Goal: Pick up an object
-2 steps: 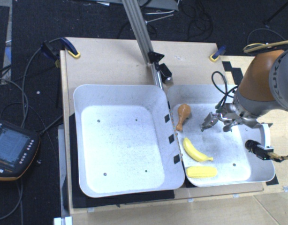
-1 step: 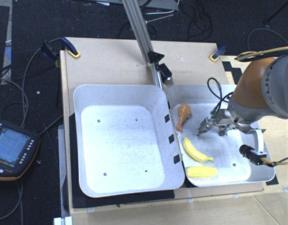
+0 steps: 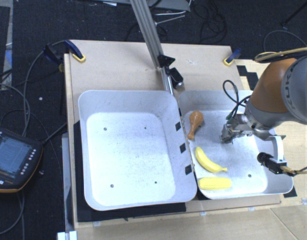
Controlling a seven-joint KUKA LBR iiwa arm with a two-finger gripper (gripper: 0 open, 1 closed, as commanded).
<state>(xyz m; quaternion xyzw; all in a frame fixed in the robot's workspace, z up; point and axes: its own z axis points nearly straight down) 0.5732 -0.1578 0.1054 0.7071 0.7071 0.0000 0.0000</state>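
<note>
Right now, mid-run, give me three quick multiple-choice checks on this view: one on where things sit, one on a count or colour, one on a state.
1. Which bin holds the objects?
A. The left bin
B. The right bin
C. Both bins

2. How many yellow objects lie in that bin?
A. One
B. Two
C. Four

3. Where is the end effector?
A. Over the right bin's floor, apart from the objects
B. Over the left bin
C. Off the bench, above the cables

Answers:
1. B: the brown drumstick-shaped piece, the banana and the yellow block all lie in the right bin.
2. B: the banana and the block are yellow; the third piece is brown.
3. A: the end effector sits over bare bin floor, right of the brown piece and above the banana in this view.
</note>
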